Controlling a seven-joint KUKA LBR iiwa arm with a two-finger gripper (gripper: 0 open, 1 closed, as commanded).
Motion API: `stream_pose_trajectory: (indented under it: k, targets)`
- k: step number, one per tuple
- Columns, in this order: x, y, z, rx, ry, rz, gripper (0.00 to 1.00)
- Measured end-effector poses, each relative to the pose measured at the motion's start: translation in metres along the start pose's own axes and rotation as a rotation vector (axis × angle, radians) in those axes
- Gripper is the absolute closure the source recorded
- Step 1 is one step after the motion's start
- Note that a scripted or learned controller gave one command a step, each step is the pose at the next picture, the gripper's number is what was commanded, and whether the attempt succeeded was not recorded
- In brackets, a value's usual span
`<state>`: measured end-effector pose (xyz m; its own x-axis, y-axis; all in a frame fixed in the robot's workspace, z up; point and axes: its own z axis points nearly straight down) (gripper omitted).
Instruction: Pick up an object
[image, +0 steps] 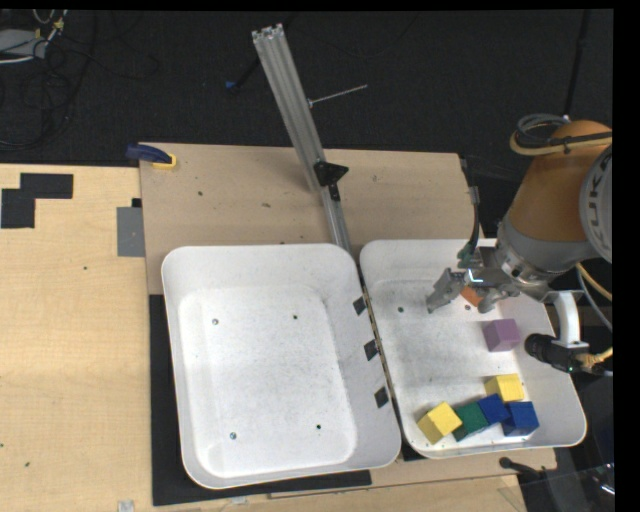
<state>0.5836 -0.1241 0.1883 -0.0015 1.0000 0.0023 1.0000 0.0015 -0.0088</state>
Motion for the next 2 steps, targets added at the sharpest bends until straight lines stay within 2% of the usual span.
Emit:
stream_pose_trajectory:
  k: [1, 2]
  targets:
    - [-0.001, 0.001, -0.003, -0.006, -0.001, 0.002, 0.00]
    - [0.004, -0.005, 0.060, 0.001, 0.000, 0.002, 0.00]
